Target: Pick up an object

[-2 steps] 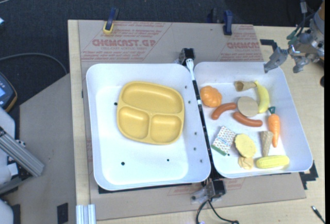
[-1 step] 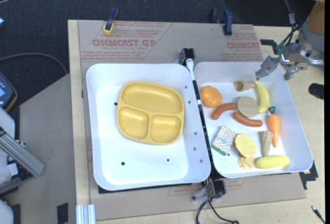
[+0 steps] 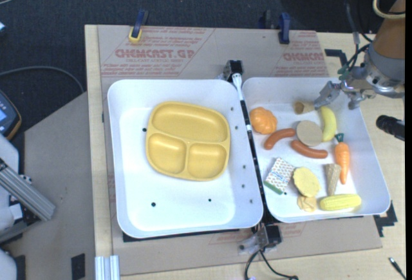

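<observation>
Arm (image 3: 389, 47) cut off at right edge

Yellow divided plate (image 3: 188, 141), white bins (image 3: 129, 208), orange carrot (image 3: 342, 159), yellow banana (image 3: 329, 123), red sausage (image 3: 309, 149)

Two white bins on a bench, arm over the right one

The left bin (image 3: 122, 163) holds a yellow divided plate (image 3: 188, 140). The right bin (image 3: 380, 176) holds toy food: an orange (image 3: 262, 120), two sausages (image 3: 279, 138), a banana (image 3: 329, 123), a carrot (image 3: 342, 161), a corn cob (image 3: 339, 203). The gripper (image 3: 339, 96) hangs over the bin's far edge, fingers spread, just above the banana, holding nothing
</observation>
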Controlling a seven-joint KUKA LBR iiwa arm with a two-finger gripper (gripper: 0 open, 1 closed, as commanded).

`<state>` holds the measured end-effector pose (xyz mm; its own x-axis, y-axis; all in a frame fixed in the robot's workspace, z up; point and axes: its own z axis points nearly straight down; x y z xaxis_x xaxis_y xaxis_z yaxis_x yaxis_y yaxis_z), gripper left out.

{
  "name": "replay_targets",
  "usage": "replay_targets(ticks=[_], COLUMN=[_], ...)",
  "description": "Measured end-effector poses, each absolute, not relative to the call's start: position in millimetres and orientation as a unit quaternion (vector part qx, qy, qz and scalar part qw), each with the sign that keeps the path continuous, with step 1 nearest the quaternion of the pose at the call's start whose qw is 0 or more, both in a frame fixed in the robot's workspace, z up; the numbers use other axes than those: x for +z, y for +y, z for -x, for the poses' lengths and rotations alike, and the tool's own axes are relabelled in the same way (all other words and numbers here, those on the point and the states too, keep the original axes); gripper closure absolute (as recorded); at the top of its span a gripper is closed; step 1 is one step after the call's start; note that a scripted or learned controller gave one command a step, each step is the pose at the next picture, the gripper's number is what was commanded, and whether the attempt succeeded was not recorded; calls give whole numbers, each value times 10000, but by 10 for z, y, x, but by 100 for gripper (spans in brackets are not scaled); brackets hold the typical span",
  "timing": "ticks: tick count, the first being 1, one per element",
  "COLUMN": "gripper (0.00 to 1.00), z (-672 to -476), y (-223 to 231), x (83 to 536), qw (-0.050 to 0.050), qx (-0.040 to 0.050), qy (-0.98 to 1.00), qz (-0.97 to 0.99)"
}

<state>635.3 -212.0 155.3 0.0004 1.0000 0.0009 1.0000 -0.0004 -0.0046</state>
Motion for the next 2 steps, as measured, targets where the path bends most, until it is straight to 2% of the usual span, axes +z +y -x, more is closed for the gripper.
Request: replay_targets(ticks=[1, 2], gripper=[0, 0], z=[-6415, -6432], y=[-2168, -2134], x=[976, 860], qw=[23, 24], qx=[1, -19], qy=[-7073, -7083], qz=[7069, 7059])
